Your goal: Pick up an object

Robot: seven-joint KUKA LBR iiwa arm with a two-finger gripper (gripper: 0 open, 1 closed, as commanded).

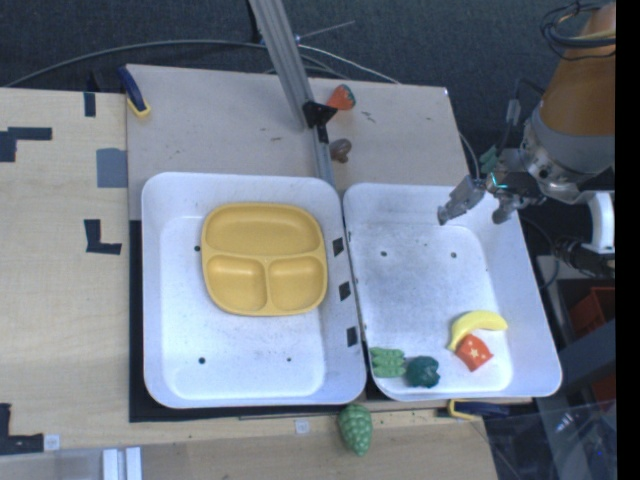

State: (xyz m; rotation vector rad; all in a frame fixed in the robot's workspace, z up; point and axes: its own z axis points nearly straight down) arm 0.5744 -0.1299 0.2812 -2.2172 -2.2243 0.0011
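Observation:
My gripper hangs over the far right corner of the right bin, its two fingers spread open with nothing between them. The objects lie at that bin's near edge, well away from the gripper: a yellow banana, a red block touching it, a dark green piece and a lighter green piece beside it.
The left bin holds a yellow divided plate. A green bumpy object lies on the bench in front of the bins. A grey metal pole slants up behind the bins, with a small orange item near it.

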